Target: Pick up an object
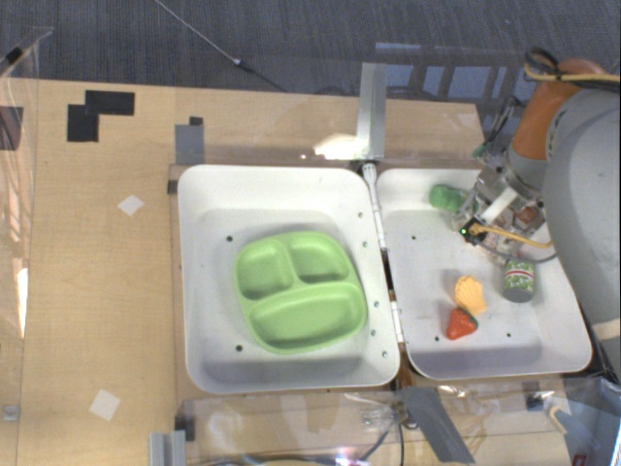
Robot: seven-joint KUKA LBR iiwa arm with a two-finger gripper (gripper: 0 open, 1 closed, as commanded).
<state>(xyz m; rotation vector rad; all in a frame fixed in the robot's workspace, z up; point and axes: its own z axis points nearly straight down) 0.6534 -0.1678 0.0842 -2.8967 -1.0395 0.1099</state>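
Two white bins sit side by side on the counter. The left bin holds a green plate with three compartments, lying flat near its middle and tilted a little in plan. Nothing lies in the plate's compartments.

The right bin holds several small things. A green object lies near its far edge, just beside the end effector. A yellow-orange piece lies toward the middle, and a red piece, like a strawberry, lies just below it, touching or nearly so. A small can with a green label stands to the right of the yellow piece, close under the arm.

The end effector hangs low over the far right part of the right bin, between the green object and the can. It is a clutter of metal, wires and a yellow strip, and whether its fingers are apart or closed cannot be told; no object can be seen between them. The arm's grey body covers the right bin's far right corner and is cut off by the frame.
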